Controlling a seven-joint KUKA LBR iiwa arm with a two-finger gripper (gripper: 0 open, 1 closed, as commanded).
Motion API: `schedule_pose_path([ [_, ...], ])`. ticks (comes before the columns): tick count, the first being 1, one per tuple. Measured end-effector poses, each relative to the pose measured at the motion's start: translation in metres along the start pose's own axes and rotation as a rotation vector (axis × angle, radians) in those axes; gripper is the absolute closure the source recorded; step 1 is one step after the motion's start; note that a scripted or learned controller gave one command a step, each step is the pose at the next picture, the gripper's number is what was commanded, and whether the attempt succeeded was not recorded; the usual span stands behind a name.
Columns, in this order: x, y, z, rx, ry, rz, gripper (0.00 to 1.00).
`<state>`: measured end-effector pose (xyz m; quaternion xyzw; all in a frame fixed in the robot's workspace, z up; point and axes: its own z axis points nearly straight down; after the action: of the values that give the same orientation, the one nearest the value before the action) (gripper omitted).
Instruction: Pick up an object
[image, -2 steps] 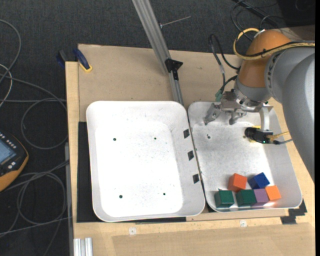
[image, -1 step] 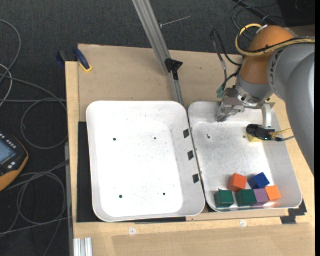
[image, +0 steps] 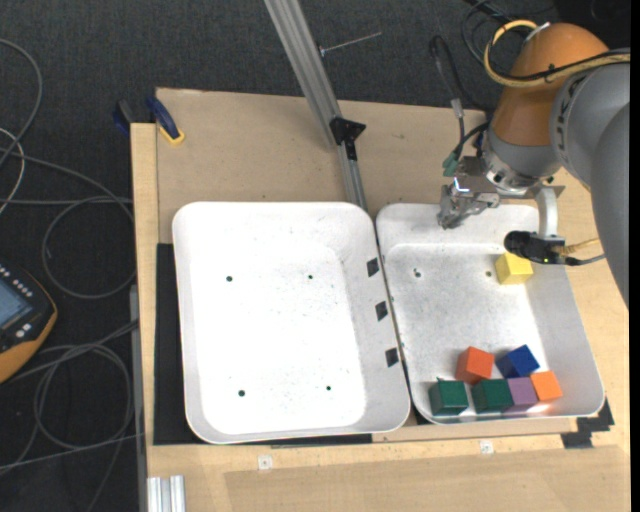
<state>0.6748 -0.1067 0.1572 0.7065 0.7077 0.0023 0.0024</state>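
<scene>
Camera view has the tool (image: 455, 214) above the right bin's (image: 440, 300) far edge, grip state unclear, yellow cube (image: 514, 268) nearby.

Arm (image: 560, 90) bent downward, gripper (image: 455, 215) seemingly low, tilted left.

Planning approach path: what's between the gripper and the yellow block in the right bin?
Camera view: bare speckled bin floor between the gripper and the yellow block. A black cable fitting sits just above the block, beside that line.
</scene>
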Motion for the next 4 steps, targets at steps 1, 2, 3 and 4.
schedule_pose_path([
  [1, 0.0, 0.002, -0.055, -0.002, -0.001, 0.0, 1.0],
  [2, 0.045, -0.023, -0.052, 0.009, 0.002, -0.002, 1.0],
  [3, 0.092, -0.056, -0.058, 0.01, 0.003, -0.003, 1.0],
  [4, 0.134, -0.074, -0.074, 0.009, 0.004, -0.004, 1.0],
])
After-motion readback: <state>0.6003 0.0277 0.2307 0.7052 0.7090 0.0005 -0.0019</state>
